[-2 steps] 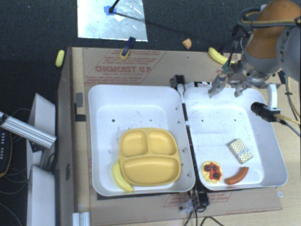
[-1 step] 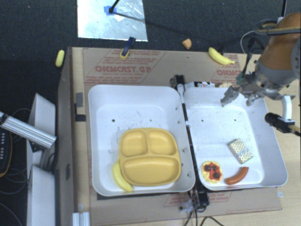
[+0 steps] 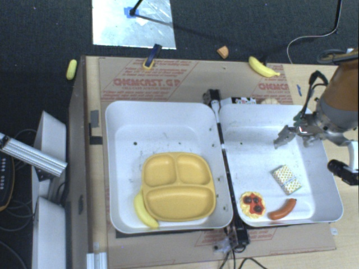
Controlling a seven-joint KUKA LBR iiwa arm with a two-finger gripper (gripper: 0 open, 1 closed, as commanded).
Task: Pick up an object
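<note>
The right bin (image 3: 320, 206) holds a small patterned block (image 3: 286, 179), a round pizza toy (image 3: 252, 203) and a brown sausage (image 3: 281, 208) near its front. My gripper (image 3: 294, 138) hangs over the back half of this bin, up and slightly right of the block. Its fingers are spread open and nothing lies between them. In the left bin (image 3: 126, 128) sits a yellow divided plate (image 3: 178, 185), with a yellow banana (image 3: 145, 212) against its front left edge.
Behind the bins on the cardboard lie another banana (image 3: 262, 66), a small orange piece (image 3: 223, 51) and a blue and yellow tool (image 3: 151, 56). A yellow object (image 3: 71, 69) lies off the bench's back left corner. A silver sheet (image 3: 133, 15) is on the floor behind.
</note>
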